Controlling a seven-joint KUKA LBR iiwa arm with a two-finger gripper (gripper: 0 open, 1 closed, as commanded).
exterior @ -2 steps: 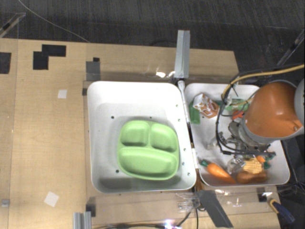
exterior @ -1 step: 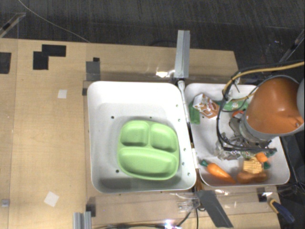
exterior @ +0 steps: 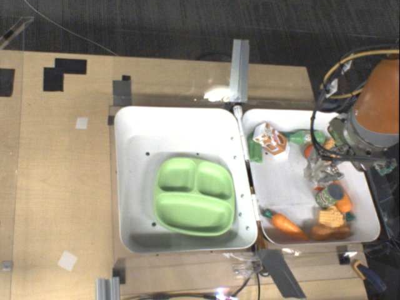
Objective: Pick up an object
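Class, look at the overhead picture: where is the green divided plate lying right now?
In the camera view, the green divided plate lies in the left bin, toward its front right, close to the wall shared with the right bin.

claw (exterior: 320, 170): low in right bin (exterior: 281, 167), toys close around it
just below claw: can (exterior: 326, 197), orange piece (exterior: 343, 204), corn (exterior: 330, 218), touching or nearly
above-left: carton (exterior: 271, 139), green piece (exterior: 255, 150)
lower left: carrot (exterior: 286, 222) at wall
left of claw: bare floor, open
far left: left bin (exterior: 134, 167), green tray (exterior: 195, 195) mid-floor, open strip around
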